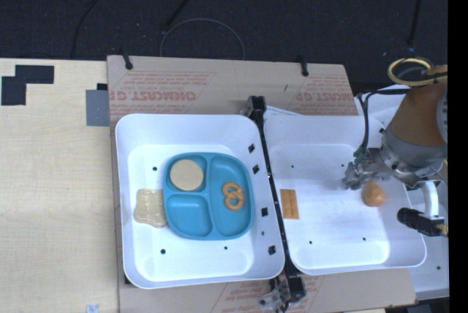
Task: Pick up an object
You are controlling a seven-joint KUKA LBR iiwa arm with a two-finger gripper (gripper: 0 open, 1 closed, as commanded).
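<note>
Robot gripper (356, 174) low over the right bin (322, 246), fingers' opening too blurred to tell, small tan object (374, 194) on bin floor just beside it at four o'clock

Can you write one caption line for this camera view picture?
Grey robot arm's gripper hovers beside a small tan lump in the right white bin.

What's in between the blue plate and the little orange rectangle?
In the camera view, the black clamped strip where the two white bins' walls meet lies between the blue plate and the orange rectangle; the rest is bare white bin floor.
</note>
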